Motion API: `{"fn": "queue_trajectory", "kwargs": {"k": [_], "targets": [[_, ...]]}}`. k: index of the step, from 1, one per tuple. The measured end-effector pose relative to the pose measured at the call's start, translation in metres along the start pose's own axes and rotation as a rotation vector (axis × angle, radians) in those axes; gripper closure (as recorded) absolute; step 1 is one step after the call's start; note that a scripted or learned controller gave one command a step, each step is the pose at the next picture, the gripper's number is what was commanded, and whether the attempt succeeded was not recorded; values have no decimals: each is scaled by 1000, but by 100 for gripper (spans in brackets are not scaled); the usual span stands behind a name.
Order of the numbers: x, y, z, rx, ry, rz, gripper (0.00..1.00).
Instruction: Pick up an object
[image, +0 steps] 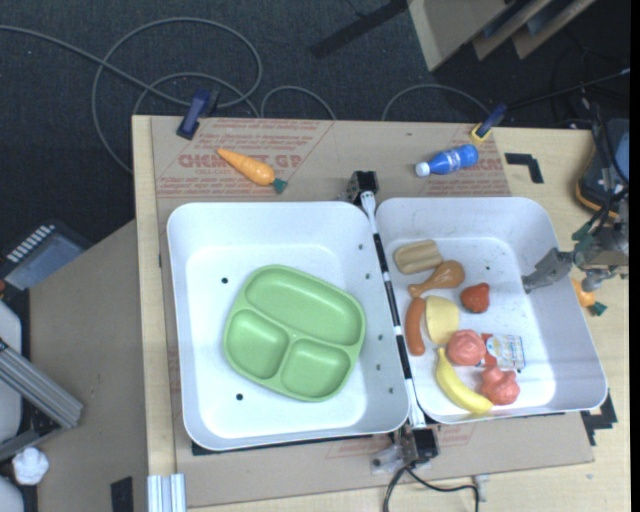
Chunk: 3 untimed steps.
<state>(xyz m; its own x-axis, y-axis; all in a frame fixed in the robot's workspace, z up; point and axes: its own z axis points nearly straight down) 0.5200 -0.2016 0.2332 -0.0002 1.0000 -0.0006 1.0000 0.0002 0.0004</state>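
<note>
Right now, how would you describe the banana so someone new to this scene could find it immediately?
Look in the right-hand white bin, the one crowded with toy food, not the one with the green divided plate. Go to its near edge: the banana lies there, just left of a red strawberry-like piece. It is the only long, curved, all-yellow item in the pile.

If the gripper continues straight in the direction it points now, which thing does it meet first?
Probably the small red piece. The gripper points left over the right bin, with bare floor between them. Its height is unclear, so it may pass above.
</note>
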Motion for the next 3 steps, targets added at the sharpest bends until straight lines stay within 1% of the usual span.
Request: {"fn": "queue_trajectory", "kwargs": {"k": [1, 2, 3], "targets": [[30, 39, 84, 3, 2, -1, 0], [57, 72, 149, 3, 2, -1, 0], [56, 73, 138, 0, 1, -2, 100]]}}
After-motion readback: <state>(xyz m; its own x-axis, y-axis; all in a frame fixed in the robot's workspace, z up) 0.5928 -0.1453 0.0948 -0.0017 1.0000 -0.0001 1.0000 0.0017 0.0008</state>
